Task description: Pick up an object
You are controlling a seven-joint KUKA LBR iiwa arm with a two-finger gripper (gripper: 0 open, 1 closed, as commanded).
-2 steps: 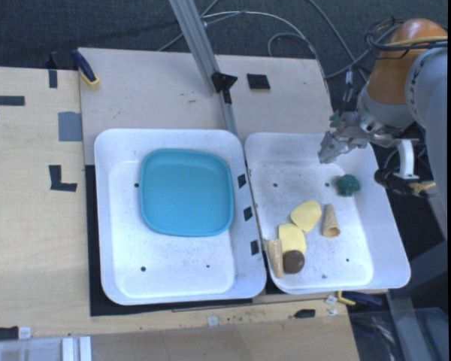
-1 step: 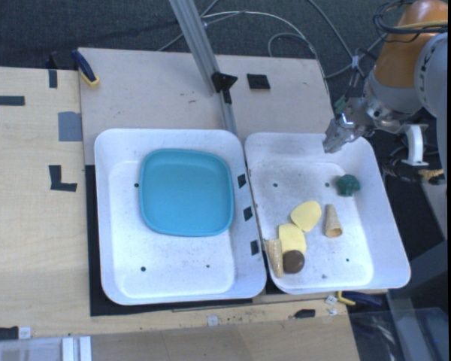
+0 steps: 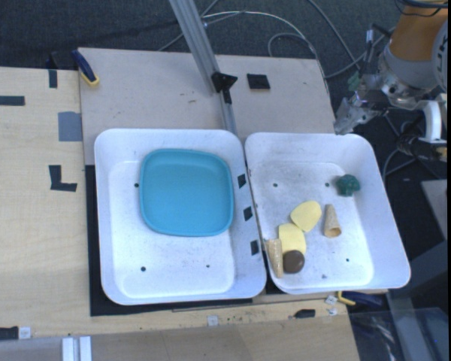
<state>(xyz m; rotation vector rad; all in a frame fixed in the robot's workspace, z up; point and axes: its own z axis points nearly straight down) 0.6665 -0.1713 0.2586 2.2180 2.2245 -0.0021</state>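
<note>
- beneath everything runs a pale wooden bench [image 3: 30, 224] with dark tape marks, backed by dark flooring crossed by loose cables [image 3: 286, 28].
- two shallow white bins sit side by side on it: the left bin [image 3: 120, 277] and the right bin [image 3: 376, 232], their inner rims touching.
- a slanted grey metal post [image 3: 199, 40] comes down from the top edge to the gap between the bins.
- the grey arm [image 3: 417, 47] with its orange band enters at the upper right corner.
- a blue square plate [image 3: 186, 192] lies flat in the left bin, toward its upper middle.
- the gripper [image 3: 348, 117] hangs just outside the upper right corner of the right bin; whether it is released or clenched cannot be told, and nothing shows in it.
- in the right bin, toward its lower middle, lie a yellow round piece [image 3: 307, 215] and a yellow block [image 3: 291, 238], touching.
- a tan cone [image 3: 331, 221] lies just right of the round piece.
- a tan stick [image 3: 274, 256] lies at the block's left.
- a brown ball [image 3: 293, 261] rests against the block's lower edge.
- a small dark green lump [image 3: 349, 184] sits apart, near the right wall.
</note>
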